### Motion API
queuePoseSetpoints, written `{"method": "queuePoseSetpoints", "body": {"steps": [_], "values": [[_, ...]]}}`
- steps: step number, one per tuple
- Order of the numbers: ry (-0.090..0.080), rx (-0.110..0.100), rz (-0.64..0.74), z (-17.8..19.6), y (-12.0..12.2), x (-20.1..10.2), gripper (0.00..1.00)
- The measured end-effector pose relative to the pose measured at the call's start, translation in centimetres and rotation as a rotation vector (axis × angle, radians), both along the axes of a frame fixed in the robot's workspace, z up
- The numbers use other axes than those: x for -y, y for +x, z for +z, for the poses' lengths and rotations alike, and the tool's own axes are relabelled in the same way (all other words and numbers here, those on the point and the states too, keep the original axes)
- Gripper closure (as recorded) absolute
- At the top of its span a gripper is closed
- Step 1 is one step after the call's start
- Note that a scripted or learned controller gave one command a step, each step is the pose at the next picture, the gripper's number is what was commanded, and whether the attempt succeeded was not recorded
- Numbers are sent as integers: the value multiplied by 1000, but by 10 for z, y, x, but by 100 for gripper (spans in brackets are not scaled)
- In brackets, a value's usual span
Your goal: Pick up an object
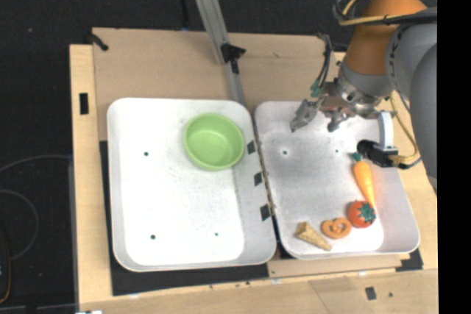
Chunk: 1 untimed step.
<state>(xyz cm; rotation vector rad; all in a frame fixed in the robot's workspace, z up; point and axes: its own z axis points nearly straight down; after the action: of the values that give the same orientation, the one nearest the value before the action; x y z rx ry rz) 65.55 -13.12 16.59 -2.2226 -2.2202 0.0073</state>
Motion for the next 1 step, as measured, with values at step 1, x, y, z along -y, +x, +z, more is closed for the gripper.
{"method": "queuePoseSetpoints", "body": {"steps": [1], "values": [[0, 0, 0, -43, 0, 7, 0]]}}
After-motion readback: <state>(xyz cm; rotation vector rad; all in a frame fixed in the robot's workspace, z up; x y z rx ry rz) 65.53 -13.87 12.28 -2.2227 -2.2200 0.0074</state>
